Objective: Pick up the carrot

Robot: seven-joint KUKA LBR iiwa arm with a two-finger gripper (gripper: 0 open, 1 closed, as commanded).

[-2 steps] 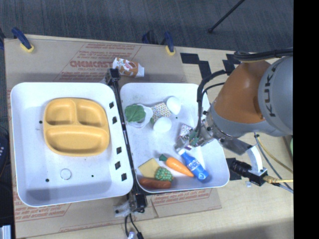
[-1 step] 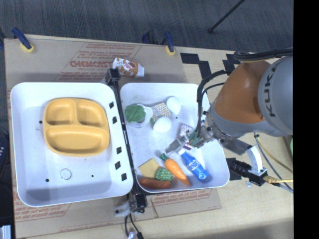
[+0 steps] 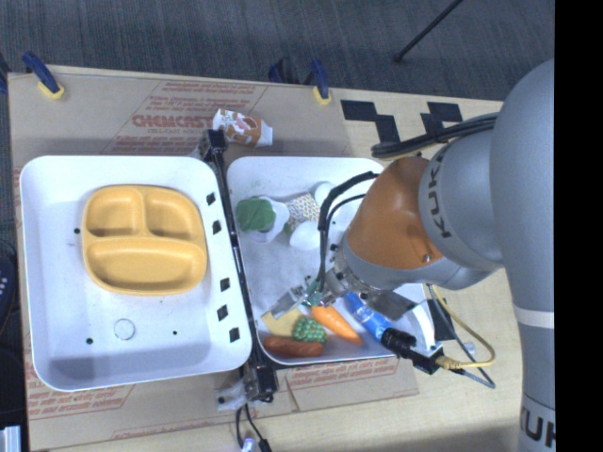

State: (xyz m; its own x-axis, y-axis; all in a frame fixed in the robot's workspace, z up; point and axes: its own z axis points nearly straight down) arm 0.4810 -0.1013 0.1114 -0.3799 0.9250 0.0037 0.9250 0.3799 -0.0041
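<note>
Grey arm with an orange band, black KUKA lettering and black cables

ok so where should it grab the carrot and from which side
Probably across the carrot's middle, coming from above. It lies flat and slanted in the right bin, thick end toward the green toy, tip toward the blue item; both crowd its ends, so its long sides look freer.

Carrot in right bin, seemingly beneath claw.

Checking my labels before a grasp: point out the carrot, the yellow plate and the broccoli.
carrot (image 3: 336, 323), camera view, middle of its orange body
yellow plate (image 3: 144, 237), camera view, central divider ridge
broccoli (image 3: 254, 215), camera view, green head
</note>
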